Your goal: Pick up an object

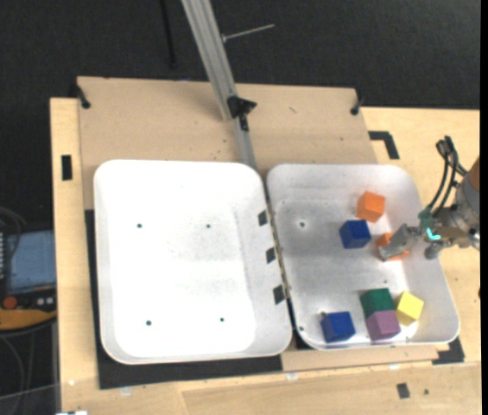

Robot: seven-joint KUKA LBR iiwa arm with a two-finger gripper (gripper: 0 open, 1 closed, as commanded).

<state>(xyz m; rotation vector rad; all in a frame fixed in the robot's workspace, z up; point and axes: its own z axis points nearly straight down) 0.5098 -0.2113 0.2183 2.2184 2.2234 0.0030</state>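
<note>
The right bin [313,188] holds orange [370,205], blue [355,233], green [377,301], purple [383,324], yellow [409,307] blocks (another blue [338,326] at front); the tool [396,244] sits at its right side, grip state unclear.

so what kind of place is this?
Likely a robotics lab grasping rig: two white bins on a plywood bench, coloured blocks in the right bin, the arm's gripper over them.
</note>
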